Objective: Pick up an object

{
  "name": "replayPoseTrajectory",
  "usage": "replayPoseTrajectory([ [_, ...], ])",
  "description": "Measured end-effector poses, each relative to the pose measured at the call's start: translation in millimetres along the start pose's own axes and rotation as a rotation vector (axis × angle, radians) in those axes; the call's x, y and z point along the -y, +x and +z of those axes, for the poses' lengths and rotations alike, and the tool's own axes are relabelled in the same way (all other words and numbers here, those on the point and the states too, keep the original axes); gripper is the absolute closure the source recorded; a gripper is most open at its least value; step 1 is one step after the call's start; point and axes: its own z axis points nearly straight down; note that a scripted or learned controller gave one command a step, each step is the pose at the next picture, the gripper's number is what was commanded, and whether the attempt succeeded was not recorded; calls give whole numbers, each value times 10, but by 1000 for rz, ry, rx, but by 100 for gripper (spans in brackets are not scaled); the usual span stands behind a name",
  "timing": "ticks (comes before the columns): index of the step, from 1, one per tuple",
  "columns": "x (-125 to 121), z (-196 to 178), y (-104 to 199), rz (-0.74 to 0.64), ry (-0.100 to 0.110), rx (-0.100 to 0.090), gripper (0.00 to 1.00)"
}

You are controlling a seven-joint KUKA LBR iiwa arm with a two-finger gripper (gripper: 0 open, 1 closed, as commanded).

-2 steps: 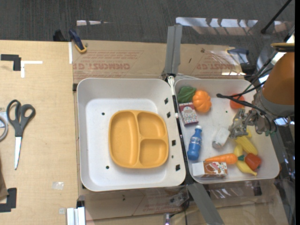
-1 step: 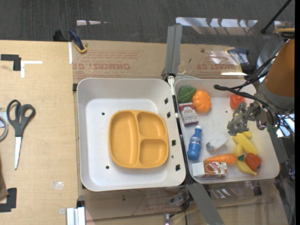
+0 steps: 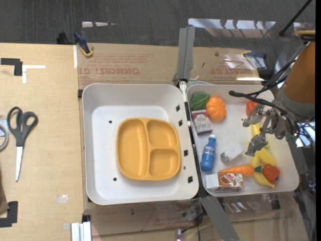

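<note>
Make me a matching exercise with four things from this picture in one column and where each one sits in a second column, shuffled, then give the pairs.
Things:
1. yellow plastic divided tray
2. blue plastic bottle
3. black-handled scissors
4. orange toy pumpkin

Places:
A. back of the right bin, beside a green toy
B. on the wooden bench, left of both bins
C. middle of the left bin
D. right bin, near its left wall

Pairs: 1-C, 2-D, 3-B, 4-A

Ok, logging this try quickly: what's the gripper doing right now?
Gripper: over the right bin, open or shut cannot be told; nothing seen between its fingers.
</note>
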Motion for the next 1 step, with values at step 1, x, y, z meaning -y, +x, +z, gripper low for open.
replayPoseTrajectory([
  [1, 684, 1053, -128, 206, 1, -1, 0],
])
